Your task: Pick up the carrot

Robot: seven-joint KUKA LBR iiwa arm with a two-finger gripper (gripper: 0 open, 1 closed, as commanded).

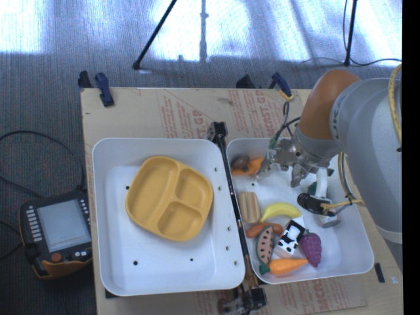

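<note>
The carrot (287,266), orange with a green top, lies at the front of the right bin (354,251), pointing right, next to a purple grape bunch (311,248). My gripper (280,173) hangs over the back of that bin, well away from the carrot, with its fingers spread and nothing between them. Its left finger (266,170) is close to a small orange toy (253,167) by the bin's back left wall.
The right bin also holds a banana (281,210), a watermelon slice (265,243), a tan bread piece (249,207), an orange sausage-like piece (261,229) and a black-and-white toy (289,237). A yellow divided plate (170,197) lies in the left bin (118,261).
</note>
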